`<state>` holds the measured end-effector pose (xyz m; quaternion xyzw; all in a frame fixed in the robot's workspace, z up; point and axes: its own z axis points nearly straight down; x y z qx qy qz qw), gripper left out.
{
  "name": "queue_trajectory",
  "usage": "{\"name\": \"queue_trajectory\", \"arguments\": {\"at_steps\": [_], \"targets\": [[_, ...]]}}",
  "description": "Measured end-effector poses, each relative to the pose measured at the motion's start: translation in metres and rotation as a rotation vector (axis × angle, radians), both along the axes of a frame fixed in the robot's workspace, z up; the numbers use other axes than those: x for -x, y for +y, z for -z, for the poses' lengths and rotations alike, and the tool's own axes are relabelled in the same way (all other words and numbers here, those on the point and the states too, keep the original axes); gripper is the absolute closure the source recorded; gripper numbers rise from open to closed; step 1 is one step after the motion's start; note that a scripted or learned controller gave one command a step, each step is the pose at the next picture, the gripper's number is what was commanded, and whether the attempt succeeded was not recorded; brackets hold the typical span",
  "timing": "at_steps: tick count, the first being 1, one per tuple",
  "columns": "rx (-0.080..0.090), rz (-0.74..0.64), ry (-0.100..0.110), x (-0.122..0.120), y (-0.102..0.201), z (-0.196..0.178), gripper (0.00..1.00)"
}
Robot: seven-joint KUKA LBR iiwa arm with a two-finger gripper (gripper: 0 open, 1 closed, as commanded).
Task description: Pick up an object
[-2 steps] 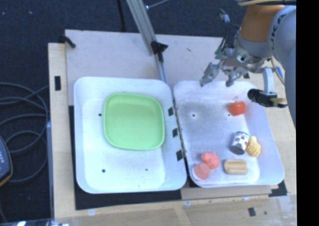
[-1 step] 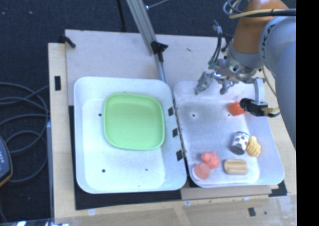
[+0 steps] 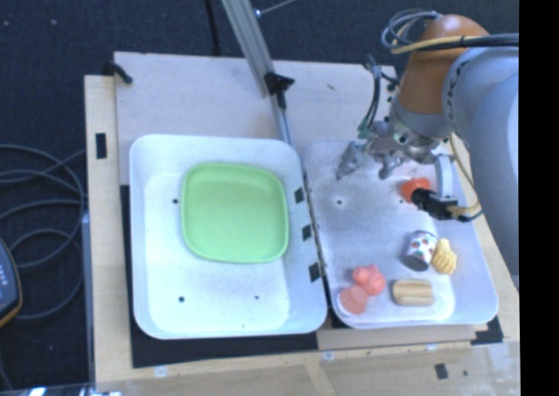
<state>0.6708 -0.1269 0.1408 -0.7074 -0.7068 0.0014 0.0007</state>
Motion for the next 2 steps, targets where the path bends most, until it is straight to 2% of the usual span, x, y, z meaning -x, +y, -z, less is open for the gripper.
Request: {"name": "queue_trajectory", "arguments": {"at_steps": [1, 2], "targets": [[-0.001, 0.000, -0.006, -0.001, 0.000, -0.013, 1.00], [-0.001, 0.000, -0.009, -0.003, -0.003, -0.077, 1.00]]}}
